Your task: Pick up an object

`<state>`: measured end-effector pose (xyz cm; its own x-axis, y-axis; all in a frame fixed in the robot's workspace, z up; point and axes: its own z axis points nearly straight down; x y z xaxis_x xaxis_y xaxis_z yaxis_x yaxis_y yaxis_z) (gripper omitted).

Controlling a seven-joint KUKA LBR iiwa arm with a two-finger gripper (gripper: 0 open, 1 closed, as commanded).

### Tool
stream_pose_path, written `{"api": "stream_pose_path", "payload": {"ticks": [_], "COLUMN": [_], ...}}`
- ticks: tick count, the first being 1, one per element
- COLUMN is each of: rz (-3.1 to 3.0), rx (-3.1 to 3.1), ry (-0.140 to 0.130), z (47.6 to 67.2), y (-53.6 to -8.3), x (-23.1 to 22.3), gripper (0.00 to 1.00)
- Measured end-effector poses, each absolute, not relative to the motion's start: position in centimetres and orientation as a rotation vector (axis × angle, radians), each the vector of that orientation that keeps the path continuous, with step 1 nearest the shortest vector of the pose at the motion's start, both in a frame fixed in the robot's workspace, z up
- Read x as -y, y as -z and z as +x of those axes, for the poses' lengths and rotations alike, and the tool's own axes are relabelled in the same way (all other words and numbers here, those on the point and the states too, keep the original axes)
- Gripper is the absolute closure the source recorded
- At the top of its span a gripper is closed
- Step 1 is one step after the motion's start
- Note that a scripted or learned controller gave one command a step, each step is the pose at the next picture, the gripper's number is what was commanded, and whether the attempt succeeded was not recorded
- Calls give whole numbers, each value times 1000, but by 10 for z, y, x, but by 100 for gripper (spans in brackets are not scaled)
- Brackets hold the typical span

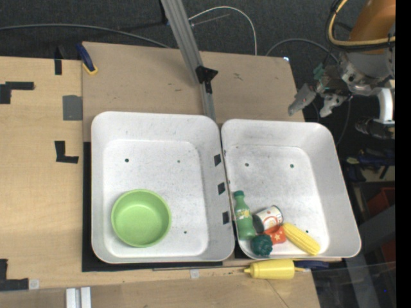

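The right bin holds a cluster at its near edge: a small green bottle, a white and red can, a yellow corn cob, a dark green lump and a small red piece. In the left bin sits a light green bowl. My gripper hovers beyond the right bin's far right corner, well away from the cluster. It is open, and nothing sits between its fingers.
A yellow squeeze bottle lies on the bench just outside the right bin's near rim. A slanted metal pole stands behind the bins. Cables run across the dark floor at the back.
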<state>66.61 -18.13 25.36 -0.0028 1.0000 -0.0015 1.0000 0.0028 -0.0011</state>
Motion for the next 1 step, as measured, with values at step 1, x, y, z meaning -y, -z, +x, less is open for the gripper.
{"api": "stream_pose_path", "payload": {"ticks": [1], "rz": [2219], "rx": [-2224], "ry": [4], "z": [666], "y": [-254], "x": [181], "gripper": [0]}}
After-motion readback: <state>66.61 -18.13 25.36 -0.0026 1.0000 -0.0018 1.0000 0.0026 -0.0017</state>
